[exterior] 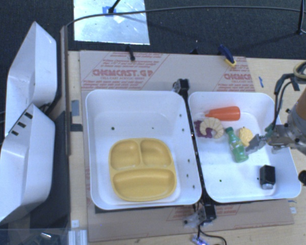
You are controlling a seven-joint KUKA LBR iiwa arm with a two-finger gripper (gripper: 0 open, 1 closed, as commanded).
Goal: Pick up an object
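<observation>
Dark carpet surrounded the tabletop (143, 68), which carried two white bins. Left bin (99, 137) held a yellow divided plate (142, 168). Right bin (229, 188) held an orange carrot (223, 113) lying crosswise, a ringed toy (211, 129), a green bottle (236, 146) with its long axis running roughly near-to-far, a yellow piece (246, 135) and a small black block (267, 176). Hand (257, 143) sat just right of the bottle; its opening could not be judged. Bare floor lay below the bottle, while the bin's right wall stood near.
</observation>
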